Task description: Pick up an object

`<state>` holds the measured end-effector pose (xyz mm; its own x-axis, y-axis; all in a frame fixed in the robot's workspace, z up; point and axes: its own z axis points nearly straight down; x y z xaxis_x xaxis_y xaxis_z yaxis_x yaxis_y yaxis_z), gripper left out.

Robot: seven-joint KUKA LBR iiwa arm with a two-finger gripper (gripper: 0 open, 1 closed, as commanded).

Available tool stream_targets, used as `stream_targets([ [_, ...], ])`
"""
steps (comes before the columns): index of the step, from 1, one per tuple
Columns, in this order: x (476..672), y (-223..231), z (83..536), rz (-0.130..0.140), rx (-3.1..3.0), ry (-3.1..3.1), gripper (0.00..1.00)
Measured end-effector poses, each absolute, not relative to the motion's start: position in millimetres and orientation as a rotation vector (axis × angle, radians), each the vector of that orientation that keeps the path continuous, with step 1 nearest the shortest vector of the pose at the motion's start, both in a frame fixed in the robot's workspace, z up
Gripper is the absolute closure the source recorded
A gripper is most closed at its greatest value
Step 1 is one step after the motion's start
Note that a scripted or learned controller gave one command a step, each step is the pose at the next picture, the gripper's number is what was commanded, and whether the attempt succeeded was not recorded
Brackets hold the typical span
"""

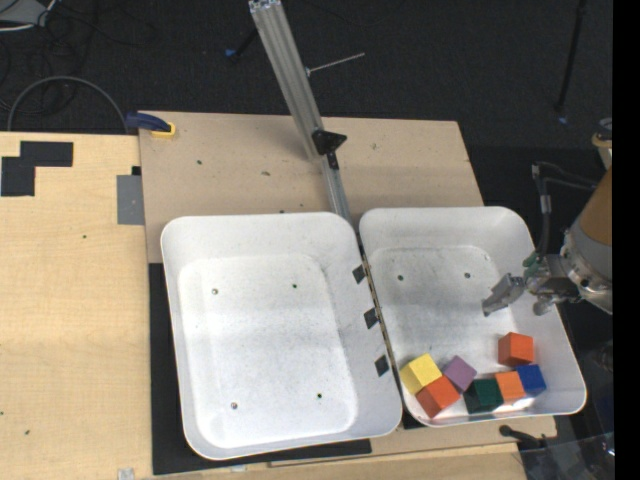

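- White plastic, two shallow bins: the left bin (190, 258) lies bare, the right bin (440, 228) holds every block, all crowded into its near corner.
- The gripper (520, 293) hangs over the right bin's far-right side, above and apart from the blocks, carrying nothing; whether its fingers are spread or closed cannot be told from this slant.
- The red block (516, 348) sits nearest the gripper and a little apart from the rest, likely the easiest pick.
- The others are packed tight: yellow block (422, 370), purple block (459, 372), a second red block (437, 396), green block (483, 395), orange block (510, 384), blue block (532, 378).
- That packing and the bin's wall beside them could block the fingers.
- On the counter (400, 158) behind, a slanted metal rail (295, 78) stands well clear of the reach.
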<state>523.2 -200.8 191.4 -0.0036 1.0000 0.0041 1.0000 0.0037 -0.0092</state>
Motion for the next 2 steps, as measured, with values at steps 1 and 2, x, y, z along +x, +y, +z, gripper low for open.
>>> stream_targets([
  [1, 523.2, -202.9, 206.0, 0.003, -2.218, -2.218, 1.0],
  [2, 543.2, -173.4, 304.1, -0.006, -2.221, -2.229, 1.0],
])
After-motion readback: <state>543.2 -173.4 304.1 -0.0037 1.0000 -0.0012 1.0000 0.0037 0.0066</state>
